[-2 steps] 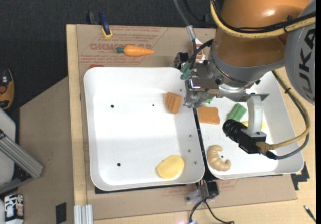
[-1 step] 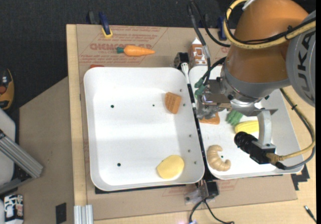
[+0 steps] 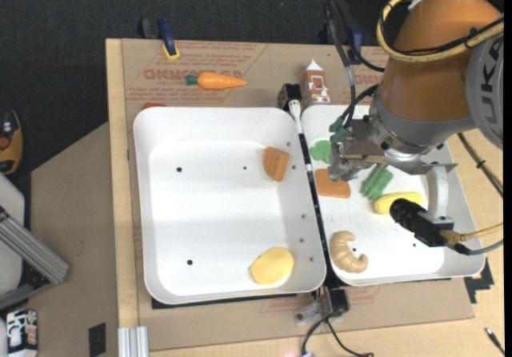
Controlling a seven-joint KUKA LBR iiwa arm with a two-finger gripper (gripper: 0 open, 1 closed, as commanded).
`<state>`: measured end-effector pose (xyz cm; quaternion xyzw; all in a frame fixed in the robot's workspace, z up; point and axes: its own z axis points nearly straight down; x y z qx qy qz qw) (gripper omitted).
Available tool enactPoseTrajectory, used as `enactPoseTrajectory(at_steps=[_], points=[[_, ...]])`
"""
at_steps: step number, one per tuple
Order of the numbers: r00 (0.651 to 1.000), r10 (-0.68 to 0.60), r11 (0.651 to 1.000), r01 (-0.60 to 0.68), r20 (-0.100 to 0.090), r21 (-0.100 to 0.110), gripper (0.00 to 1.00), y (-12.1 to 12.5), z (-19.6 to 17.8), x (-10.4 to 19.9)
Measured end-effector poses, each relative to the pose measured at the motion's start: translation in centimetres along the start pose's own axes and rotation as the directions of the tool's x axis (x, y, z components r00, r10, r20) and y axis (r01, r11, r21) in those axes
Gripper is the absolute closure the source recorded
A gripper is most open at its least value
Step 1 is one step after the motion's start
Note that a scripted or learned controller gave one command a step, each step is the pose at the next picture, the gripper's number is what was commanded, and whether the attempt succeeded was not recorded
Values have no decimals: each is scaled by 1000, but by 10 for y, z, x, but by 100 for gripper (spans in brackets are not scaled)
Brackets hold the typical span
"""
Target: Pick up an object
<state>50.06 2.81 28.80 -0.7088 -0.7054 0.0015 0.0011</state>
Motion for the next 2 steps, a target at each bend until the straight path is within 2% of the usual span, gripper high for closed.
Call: enactPoseTrajectory(at_steps=[1, 2], points=[[1000, -12, 1000, 12, -2, 11, 100, -21, 120, 86], [1000, -15, 1000, 15, -1, -6, 100, -23, 206, 203]])
